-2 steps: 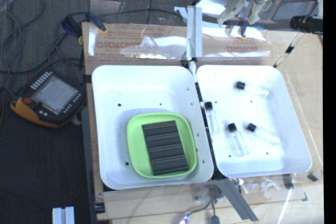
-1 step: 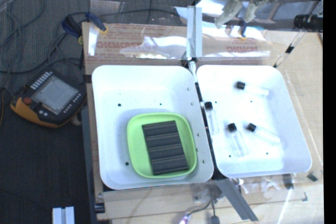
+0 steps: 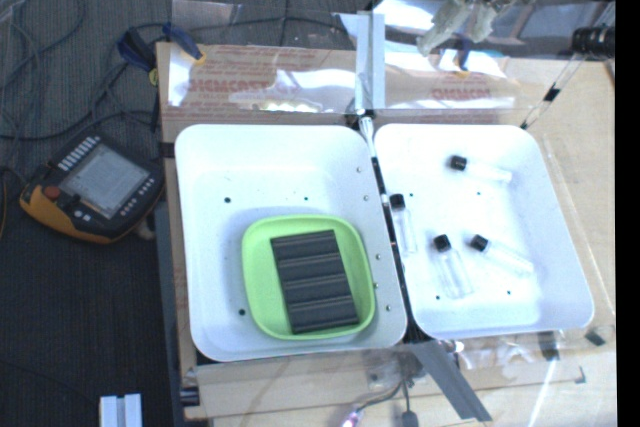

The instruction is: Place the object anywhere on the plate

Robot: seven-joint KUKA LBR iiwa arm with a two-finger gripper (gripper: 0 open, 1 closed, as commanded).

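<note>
The two-finger gripper (image 3: 440, 40) hangs up beyond the far edge of the right white bin (image 3: 560, 245), over the bench, its pale fingers slightly parted with nothing between them. Down in that bin lie four clear plastic vials with black caps (image 3: 445, 255), well apart from the jaws. In the left white bin (image 3: 200, 215) sits the square lime-green plate (image 3: 255, 245), bearing a dark grey ribbed block (image 3: 315, 280) on its middle.
</note>
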